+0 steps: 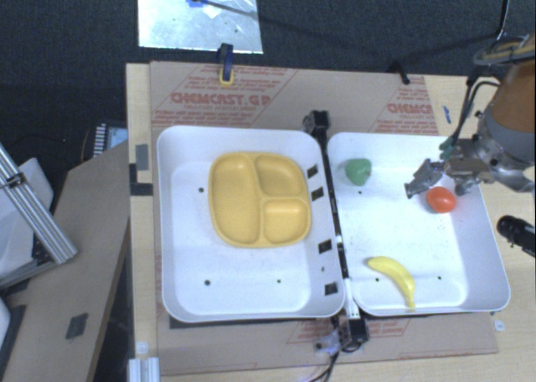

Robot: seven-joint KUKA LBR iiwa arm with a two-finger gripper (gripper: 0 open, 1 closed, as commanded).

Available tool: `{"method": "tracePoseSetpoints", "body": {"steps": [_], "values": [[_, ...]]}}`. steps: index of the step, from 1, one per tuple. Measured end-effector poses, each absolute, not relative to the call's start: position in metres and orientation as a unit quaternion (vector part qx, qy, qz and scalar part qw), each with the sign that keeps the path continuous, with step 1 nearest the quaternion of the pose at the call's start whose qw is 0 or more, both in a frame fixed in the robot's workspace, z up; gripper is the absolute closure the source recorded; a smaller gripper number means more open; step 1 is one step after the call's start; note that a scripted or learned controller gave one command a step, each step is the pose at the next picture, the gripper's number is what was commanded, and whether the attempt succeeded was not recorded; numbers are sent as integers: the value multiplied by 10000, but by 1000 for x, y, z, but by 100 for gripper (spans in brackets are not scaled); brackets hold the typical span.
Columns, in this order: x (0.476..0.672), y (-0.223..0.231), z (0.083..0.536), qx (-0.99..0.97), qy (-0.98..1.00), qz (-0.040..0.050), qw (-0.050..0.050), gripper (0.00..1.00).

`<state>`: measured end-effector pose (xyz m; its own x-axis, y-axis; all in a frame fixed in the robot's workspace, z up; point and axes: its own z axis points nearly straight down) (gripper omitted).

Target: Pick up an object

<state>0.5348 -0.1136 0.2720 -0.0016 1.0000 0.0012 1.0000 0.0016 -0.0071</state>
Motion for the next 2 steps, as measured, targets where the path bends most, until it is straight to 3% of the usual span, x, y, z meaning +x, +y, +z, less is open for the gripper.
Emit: {"method": "tracePoseSetpoints", "body": {"steps": [1, 2], "values": [[536, -113, 276, -7059, -7083, -5, -6, 0], [534, -108, 233, -7067, -7075, 2, 5, 0]]}}
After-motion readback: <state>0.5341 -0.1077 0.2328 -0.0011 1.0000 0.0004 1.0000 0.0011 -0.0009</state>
